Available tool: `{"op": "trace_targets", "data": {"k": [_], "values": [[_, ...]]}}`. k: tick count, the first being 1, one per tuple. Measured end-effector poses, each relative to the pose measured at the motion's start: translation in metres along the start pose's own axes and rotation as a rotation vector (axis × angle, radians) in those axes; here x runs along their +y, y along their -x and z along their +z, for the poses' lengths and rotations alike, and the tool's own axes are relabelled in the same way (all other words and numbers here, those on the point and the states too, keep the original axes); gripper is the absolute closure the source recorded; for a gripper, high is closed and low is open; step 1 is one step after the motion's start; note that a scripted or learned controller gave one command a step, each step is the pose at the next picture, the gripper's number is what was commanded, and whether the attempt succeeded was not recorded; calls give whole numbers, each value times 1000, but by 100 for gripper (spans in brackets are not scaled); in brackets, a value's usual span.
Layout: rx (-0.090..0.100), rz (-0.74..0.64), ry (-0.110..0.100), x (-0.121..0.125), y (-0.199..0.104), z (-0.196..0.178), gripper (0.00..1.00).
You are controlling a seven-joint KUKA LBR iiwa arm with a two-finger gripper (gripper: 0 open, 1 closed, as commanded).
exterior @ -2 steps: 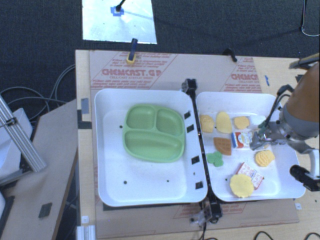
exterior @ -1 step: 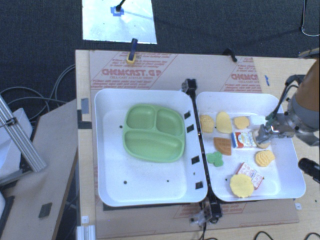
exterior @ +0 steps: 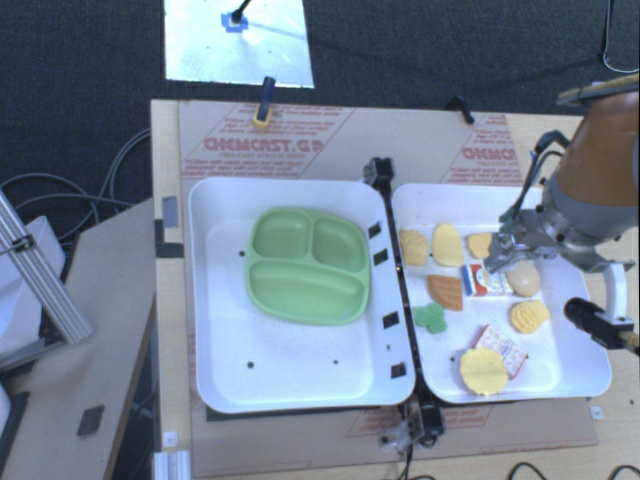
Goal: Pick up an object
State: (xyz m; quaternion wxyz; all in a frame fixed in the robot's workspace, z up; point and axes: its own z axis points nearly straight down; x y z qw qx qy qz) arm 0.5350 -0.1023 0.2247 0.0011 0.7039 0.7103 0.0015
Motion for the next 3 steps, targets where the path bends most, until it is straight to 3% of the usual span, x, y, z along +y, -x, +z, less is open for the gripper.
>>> {"op": "trace_targets", "data": {"k": [2, 3], "values": [[1, 0, -1, 68, -81, 13, 100], [1, 1, 1, 94, -119, -7, 100]]}}
